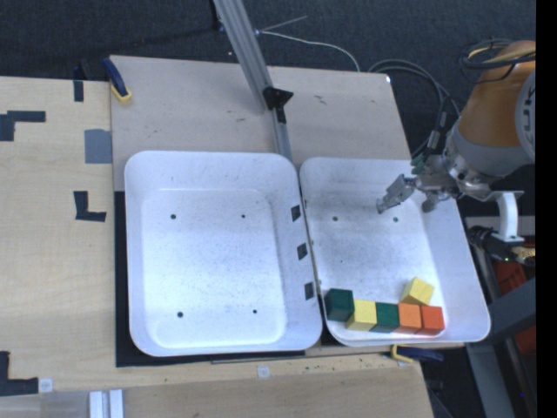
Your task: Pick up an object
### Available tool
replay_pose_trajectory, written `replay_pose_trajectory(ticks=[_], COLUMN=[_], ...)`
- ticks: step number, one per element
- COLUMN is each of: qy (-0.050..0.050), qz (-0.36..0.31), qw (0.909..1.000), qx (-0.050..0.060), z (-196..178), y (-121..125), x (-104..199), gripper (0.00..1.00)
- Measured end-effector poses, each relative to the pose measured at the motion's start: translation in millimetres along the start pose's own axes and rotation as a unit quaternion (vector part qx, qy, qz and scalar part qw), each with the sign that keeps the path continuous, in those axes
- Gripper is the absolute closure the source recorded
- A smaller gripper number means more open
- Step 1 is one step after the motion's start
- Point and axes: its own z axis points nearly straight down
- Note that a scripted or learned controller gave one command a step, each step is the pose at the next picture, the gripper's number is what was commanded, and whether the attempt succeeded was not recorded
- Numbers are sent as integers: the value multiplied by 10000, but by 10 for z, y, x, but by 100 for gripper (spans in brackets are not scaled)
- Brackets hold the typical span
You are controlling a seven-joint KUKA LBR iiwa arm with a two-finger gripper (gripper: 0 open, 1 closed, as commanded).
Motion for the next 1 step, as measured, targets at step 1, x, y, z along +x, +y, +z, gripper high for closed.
replay_pose_trajectory(ticks=[1], qy=[4], qz=[39], qw=[10000], qx=[56], z=[758], y=[-663], x=[-429], gripper=[0])
